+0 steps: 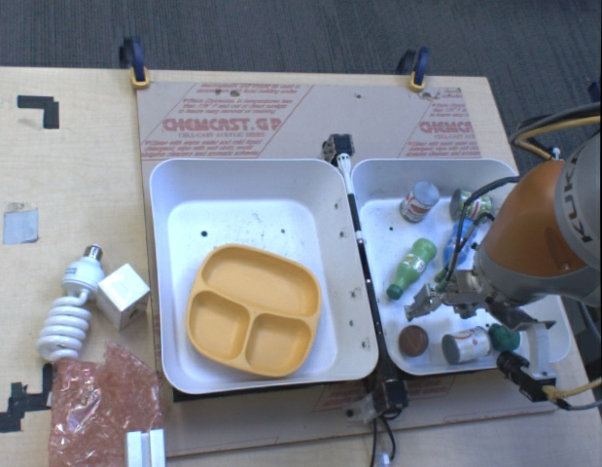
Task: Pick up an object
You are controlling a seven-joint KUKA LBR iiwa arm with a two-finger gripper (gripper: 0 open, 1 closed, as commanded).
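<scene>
In the right bin point(378, 261), clutter rings the gripper point(424, 303): a green bottle point(411, 267) just at its 11 o'clock, a small can point(418, 201) farther toward 12, a brown round lid point(412, 341) at 6, and a lying white bottle point(468, 344) at 4. The open floor lies along the bin's 9 o'clock wall. The left bin point(174, 261) is blocked through its middle by a yellow divided tray point(252, 309); its 12 o'clock strip is bare.

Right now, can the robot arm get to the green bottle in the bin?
Probably yes. The green bottle lies in the open on the right bin floor with nothing on top of it, and the end effector hangs just beside its lower end, already inside that bin.
</scene>
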